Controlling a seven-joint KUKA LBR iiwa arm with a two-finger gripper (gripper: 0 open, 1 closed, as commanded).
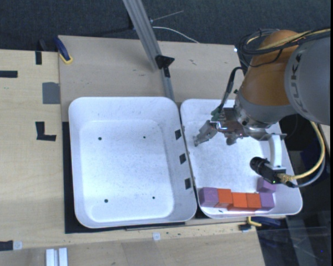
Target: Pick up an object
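Observation:
Along the near wall of the right bin point(202, 112) lies a row of blocks: a purple block point(210, 197), an orange block point(225, 198), a second orange block point(246, 201) and a purple block point(267, 199). Another small purple piece point(266, 185) sits just behind the row's right end. My gripper point(216, 139) hangs over the upper middle of the right bin, well away from the blocks. Its two fingers are spread open with nothing between them.
The left bin point(77, 148) lies beside the right one, sharing a ridge with black clips point(182, 158). A slanted aluminium rail point(147, 32) rises behind the bins. A black cable fitting point(265, 169) hangs from the arm over the right bin's right side.

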